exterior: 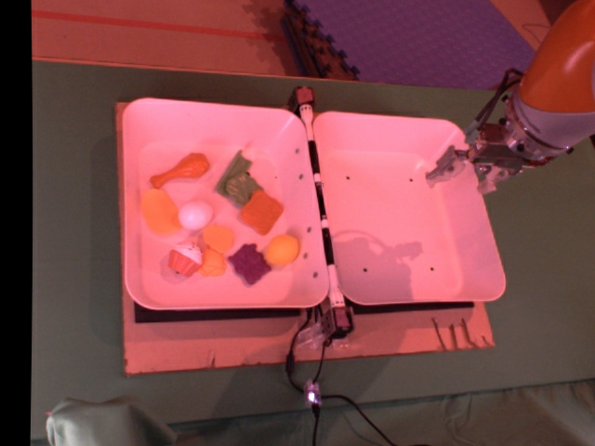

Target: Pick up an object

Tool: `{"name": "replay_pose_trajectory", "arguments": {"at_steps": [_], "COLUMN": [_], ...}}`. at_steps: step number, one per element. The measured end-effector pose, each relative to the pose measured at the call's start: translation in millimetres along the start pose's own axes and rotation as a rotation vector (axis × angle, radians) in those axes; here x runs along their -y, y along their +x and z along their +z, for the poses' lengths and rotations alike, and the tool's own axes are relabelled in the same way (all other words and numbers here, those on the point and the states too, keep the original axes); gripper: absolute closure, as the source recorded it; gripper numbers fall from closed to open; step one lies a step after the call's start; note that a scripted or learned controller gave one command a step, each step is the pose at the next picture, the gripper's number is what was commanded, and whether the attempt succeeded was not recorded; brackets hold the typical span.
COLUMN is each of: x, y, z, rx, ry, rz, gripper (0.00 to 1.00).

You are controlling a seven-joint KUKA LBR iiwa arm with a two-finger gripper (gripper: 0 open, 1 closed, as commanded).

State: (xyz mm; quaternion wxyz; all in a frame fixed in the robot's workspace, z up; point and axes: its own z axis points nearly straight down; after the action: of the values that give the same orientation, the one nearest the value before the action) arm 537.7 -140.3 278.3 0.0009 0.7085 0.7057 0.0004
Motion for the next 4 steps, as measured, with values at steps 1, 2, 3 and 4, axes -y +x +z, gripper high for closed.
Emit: {"name": "replay_pose_trajectory", "arguments": {"at_steps": [1,2,3,4], "x": [0,9,14,16], "y": [0,-1,-3,-5], "z": [0,57,118,160], "rx": [0.000,0.000,-0.001,-0.001], "ry": [0.000,0.006,0.008,0.007], "rz": [0.000,0.001,0.001,0.001], "gripper": [0.00,0.00,0.00,0.00]}}
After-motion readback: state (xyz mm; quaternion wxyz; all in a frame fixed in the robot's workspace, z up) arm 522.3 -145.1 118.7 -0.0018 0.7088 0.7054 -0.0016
